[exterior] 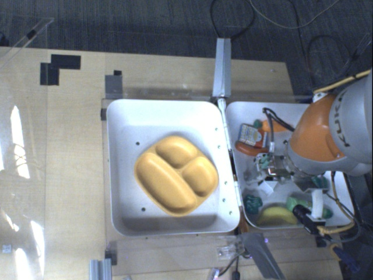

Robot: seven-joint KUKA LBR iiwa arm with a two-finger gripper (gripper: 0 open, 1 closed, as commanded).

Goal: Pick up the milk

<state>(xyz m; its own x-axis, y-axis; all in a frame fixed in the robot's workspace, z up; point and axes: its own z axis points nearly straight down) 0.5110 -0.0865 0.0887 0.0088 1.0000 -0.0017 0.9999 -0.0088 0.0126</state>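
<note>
A: Status on the milk pick?

B: Not done, as far as I can judge. Arm is down in the right bin, claw low among the clutter near the bin's middle. Can't tell whether it has anything, or what state the claw is in; the wrist covers it.

A: Where's the milk?

B: Best guess is the small carton at the bin's upper left, lying just beside a red item. Too small to be sure. It sits up-left of the claw, apart from it.

A: Room to move?

B: Tight. Carton is near the divider wall between bins. Banana and a green item crowd the lower edge. Left bin holds only the yellow bread-shaped toy, with open floor around it.
</note>
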